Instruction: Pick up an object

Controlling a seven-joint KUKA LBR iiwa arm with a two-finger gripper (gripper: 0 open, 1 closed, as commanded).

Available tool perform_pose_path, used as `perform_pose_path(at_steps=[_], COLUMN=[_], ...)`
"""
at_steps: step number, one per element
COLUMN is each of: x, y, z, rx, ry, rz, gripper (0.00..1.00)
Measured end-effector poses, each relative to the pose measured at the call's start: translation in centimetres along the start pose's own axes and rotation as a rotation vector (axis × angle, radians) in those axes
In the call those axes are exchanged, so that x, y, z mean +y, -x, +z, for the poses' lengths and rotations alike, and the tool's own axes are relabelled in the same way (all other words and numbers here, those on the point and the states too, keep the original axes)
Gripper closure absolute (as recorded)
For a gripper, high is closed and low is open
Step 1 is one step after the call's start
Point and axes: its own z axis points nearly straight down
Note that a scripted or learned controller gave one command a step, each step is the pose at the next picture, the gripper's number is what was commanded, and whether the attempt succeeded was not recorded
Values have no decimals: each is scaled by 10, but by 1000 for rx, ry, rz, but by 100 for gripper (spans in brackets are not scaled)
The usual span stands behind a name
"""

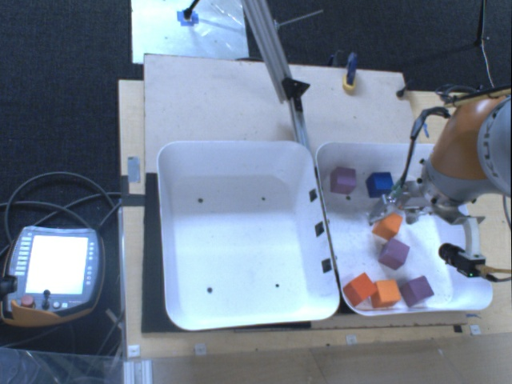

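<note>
While the arm reaches in from 3 o'clock, things lie thus, largest first:

Bench (224, 102): pale board under both bins, dark floor around it.
Left bin (240, 302): white and shallow, on the 9 o'clock side, its right wall touching the right bin.
Right bin (360, 222): white, on the 3 o'clock side, with all the cubes in it.
Arm (472, 146): grey with an orange band, over the right bin's 3 o'clock rim.
Pendant (52, 274): grey screen unit with cables, off the bench at 9 o'clock.
Gripper (390, 209): low over the middle of the right bin, just at 12 o'clock of an orange cube (387, 226); how wide its fingers stand, and whether they hold anything, I cannot tell.
Purple cubes: one (343, 180) at the bin's 11 o'clock, one (394, 254) just at 6 o'clock of the orange cube by the gripper, one (416, 290) at the bin's 5 o'clock.
Blue cube (379, 185): at 12 o'clock of the gripper, near the first purple cube.
Orange pair: one cube (359, 288) and another (386, 294), touching, at the bin's 6 o'clock, beside the last purple cube.
</note>
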Motion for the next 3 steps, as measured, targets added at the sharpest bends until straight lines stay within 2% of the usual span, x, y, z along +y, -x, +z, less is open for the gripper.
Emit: perform_pose_path(at_steps=[1, 3], x=[2, 6], y=[1, -13], z=[-14, -116], rx=[-2, -3], ry=[7, 10], rz=[-1, -2], gripper=[100, 100])
